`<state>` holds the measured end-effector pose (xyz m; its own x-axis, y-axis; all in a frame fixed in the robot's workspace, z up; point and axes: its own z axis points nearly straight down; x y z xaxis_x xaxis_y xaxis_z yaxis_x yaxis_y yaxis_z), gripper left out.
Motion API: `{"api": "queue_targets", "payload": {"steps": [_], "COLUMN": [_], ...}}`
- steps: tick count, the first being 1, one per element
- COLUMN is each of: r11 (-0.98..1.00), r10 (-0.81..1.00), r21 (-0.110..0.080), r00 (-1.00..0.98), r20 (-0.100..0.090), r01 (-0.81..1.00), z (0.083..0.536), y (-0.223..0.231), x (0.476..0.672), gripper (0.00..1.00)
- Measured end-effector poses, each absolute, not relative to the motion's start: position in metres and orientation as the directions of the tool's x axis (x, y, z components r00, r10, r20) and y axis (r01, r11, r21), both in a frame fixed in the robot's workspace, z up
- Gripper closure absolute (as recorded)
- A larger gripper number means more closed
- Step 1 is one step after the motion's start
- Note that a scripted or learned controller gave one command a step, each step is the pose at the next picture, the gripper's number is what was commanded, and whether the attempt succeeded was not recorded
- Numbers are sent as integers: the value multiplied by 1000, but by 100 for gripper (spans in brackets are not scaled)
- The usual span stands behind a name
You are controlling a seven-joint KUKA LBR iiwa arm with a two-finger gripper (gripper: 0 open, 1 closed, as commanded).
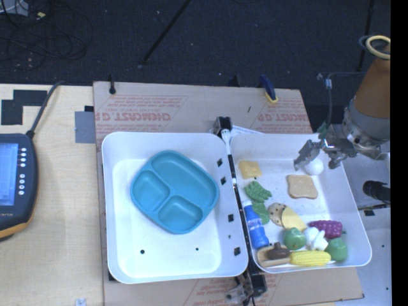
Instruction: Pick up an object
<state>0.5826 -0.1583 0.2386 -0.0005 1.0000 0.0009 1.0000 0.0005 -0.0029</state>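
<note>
1. Up at the far right corner of the right bin (357,234), the gripper (317,157) hangs with its fingers spread around a small white ball-like object (314,166), which sits between them.
2. Just beside it, nearer the bin's middle, lies a slice of toast (302,186).
3. Along the right bin's left wall rest a yellow piece (250,169), green leaves (257,191) and a blue bottle (256,227).
4. Crowded into its near right corner are a corn cob (310,258), purple grapes (326,227) and other toy foods.
5. Centred in the left bin (121,260) sits a blue divided plate (174,190).
</note>
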Motion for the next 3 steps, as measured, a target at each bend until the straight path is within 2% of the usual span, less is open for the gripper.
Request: {"api": "queue_targets", "payload": {"steps": [1,2,3], "r11": [5,0,1], "r10": [1000,1000,1000], "r21": [-14,-3,0], "r00": [-5,0,-1], "r20": [6,2,0], "r01": [1000,1000,1000], "z": [142,86,88], "y": [-89,-84,-83], "x": [563,575,614], "gripper": [0,0,0]}}
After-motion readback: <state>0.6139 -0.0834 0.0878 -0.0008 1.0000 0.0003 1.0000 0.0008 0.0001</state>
